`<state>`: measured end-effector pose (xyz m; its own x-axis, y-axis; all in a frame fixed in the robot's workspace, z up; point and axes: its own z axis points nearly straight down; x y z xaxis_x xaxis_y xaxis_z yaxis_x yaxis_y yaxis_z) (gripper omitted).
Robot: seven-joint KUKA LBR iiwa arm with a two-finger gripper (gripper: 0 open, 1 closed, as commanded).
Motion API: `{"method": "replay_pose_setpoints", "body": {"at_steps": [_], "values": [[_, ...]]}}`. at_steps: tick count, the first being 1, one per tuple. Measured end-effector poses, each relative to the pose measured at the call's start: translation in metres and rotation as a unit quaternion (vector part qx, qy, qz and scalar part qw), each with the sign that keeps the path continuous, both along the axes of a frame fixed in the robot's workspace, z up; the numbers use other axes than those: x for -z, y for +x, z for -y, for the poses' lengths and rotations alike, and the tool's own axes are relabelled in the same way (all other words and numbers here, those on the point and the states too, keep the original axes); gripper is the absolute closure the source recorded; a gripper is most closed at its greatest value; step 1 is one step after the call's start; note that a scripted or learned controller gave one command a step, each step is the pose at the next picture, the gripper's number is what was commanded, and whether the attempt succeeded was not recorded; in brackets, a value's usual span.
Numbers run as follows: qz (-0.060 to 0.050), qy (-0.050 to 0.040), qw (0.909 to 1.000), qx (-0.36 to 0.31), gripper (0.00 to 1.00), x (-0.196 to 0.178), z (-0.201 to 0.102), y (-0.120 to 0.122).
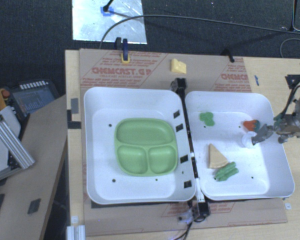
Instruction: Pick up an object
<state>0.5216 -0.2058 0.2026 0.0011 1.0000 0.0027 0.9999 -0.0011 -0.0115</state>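
The right bin holds a small green round piece, a tan wedge, a green bean-like piece just below the wedge, and a red-orange object near the right wall. My gripper reaches in from the right, low over the bin, just below and right of the red-orange object. A small whitish thing lies at its tip. I see nothing clearly held.
The left bin carries a green divided plate. A yellow block lies on the cardboard behind the bins. A black divider runs between the bins. Cables cross the floor at the back.
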Motion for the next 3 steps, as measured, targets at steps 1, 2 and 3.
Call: {"method": "replay_pose_setpoints", "body": {"at_steps": [1, 2, 3], "values": [[0.006, -0.0016, 1.0, -0.002, 0.0, -0.007, -0.001, 0.003], [0.005, -0.0007, 1.0, -0.002, 0.0, 0.051, -0.008, 0.009], [0.005, -0.0009, 1.0, -0.002, 0.0, 0.111, -0.013, 0.007]]}}
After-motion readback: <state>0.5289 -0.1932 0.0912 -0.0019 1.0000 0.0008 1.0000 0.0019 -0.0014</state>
